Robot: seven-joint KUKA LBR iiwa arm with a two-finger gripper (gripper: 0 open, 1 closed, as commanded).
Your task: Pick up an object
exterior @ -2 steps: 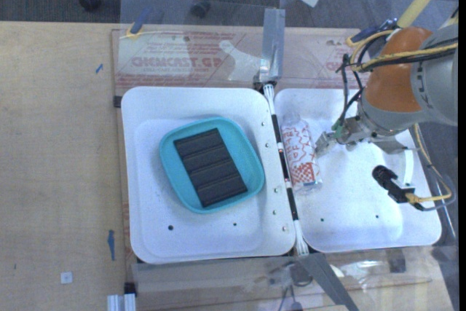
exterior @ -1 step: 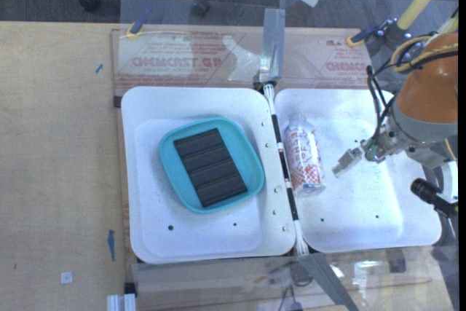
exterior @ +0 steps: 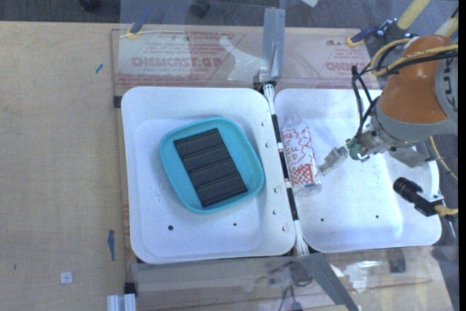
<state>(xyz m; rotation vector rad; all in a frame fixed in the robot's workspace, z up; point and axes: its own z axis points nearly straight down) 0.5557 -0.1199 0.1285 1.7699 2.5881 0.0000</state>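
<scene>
**Packet in the right bin looks like the easy grab**

So the likely target is the red-and-white packet (exterior: 299,155), lying flat in the right bin (exterior: 378,229), hard against its 9 o'clock wall next to the seam between the two bins. My guess is it's a light, crinkly wrapper with something soft-ish inside, so it'll dent rather than break, and the film is probably a bit slippery. It's long and narrow, running roughly 12 to 6, so I'd pinch it across the short width near the middle. The catch is that one long edge looks to be right up against the bin wall, so there's little room for a finger on that side.

The gripper (exterior: 331,159) is low over the right bin, just at 3 o'clock of the packet, close but with nothing in it as far as I can see. Whether it's spread or closed I honestly can't tell, it's too small and blurry at this angle.

Counts:
- bins: 2
- packets: 1
- teal tray (exterior: 172,160): 1, sitting in the left bin (exterior: 145,229)
- dark ribbed block (exterior: 210,167): 1, lying on the tray, looks stiff and heavier, a worse bet for a pinch
</scene>
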